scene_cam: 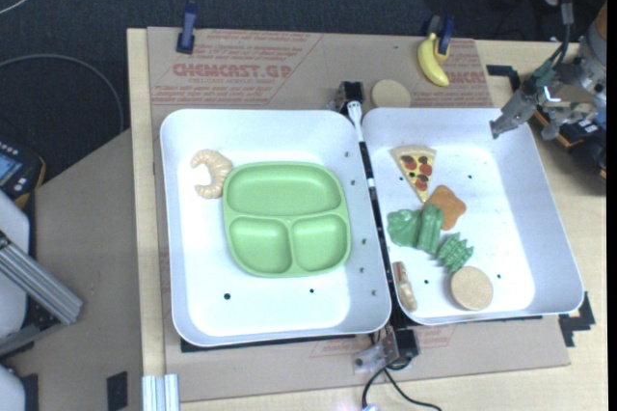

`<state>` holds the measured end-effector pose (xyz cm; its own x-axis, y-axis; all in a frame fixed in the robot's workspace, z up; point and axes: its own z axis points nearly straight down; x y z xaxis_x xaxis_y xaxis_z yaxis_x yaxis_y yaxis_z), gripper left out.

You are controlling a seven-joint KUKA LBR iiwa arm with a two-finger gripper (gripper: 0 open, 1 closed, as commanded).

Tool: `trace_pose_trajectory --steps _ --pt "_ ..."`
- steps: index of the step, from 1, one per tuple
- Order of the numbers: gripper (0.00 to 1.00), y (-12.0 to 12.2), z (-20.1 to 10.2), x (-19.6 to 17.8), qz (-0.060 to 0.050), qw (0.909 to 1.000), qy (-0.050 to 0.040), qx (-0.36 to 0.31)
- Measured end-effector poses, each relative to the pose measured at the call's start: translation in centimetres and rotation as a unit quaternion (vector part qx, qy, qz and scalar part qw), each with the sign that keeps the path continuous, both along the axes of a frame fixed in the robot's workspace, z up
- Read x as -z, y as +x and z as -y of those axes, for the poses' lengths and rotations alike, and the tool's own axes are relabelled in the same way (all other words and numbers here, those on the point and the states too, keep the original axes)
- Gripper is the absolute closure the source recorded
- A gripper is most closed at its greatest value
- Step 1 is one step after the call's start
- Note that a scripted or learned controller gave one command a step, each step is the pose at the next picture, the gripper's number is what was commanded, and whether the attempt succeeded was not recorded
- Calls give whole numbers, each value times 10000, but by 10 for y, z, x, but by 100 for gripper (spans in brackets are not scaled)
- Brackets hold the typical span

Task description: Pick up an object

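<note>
Red print on the brown cardboard sheet (289, 62) behind the bins reads "CHEMCAST", followed by letters like "G P"; the smaller lines around it, and the repeat at right, are too blurred to read.

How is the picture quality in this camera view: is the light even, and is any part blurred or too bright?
In the camera view, light is soft and even; the white bins look bright yet keep their edges. The green tray and pizza slice are fairly sharp. The gripper at the right edge looks slightly blurred.

Bench (154, 322) with two bins (183, 206), banana (433, 63)
</note>
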<state>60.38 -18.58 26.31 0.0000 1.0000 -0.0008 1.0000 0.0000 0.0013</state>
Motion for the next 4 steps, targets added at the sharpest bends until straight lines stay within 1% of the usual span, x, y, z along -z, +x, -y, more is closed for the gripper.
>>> trace_pose_trajectory --steps 1,2,3,4 --pt "0 -48 -36 -12 -15 10000 15 -15" --pt "0 -113 -41 -149 81 10000 -16 1" --pt "0 -125 -41 -280 80 10000 -22 -3" --pt "100 -124 -42 -284 32 10000 -16 -4"
